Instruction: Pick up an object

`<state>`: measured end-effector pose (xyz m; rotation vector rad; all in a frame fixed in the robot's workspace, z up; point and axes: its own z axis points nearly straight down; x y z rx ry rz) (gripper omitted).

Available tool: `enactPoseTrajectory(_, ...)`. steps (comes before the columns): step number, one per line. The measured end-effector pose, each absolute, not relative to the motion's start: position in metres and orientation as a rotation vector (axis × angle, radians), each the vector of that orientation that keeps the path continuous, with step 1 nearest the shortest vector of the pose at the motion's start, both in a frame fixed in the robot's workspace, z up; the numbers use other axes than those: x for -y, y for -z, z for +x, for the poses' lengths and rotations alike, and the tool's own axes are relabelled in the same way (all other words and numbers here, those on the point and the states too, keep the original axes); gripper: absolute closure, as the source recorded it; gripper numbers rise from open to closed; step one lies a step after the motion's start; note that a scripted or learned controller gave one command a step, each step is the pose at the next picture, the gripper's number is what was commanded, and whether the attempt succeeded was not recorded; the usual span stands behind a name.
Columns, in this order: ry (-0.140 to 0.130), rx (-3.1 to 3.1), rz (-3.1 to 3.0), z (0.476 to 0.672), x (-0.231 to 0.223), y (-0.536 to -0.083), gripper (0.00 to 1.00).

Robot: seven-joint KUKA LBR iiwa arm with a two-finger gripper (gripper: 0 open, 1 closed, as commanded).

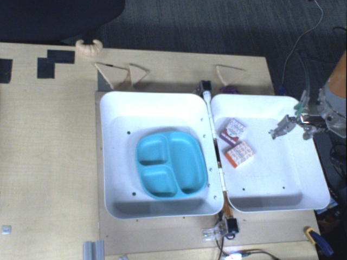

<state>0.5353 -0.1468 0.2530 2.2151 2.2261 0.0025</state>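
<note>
Two small cartons lie in the right bin [282,191], near its left wall. One is a purple-and-white carton [233,130]. Just in front of it sits an orange-and-white carton [239,154], touching or almost touching the first. My gripper [291,133] hangs over the right side of that bin, well to the right of both cartons. Its fingers are spread open with nothing between them.
The left bin [116,145] holds a blue divided plate [171,164] in its middle. A black ridge [214,140] runs between the two bins. Cables hang at the bench's right edge and front.
</note>
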Motion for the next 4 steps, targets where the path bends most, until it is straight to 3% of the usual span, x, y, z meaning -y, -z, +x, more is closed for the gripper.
enactPoseTrajectory(1,0.000,-2.225,2.221,0.506,0.102,-0.106,0.00)
enactPoseTrajectory(2,-0.006,-2.223,2.216,0.508,0.102,-0.118,1.00)
enactPoseTrajectory(3,-0.003,-2.225,2.213,0.629,0.146,-0.094,1.00)
enactPoseTrajectory(4,-0.009,-2.226,2.209,0.654,0.103,-0.191,1.00)
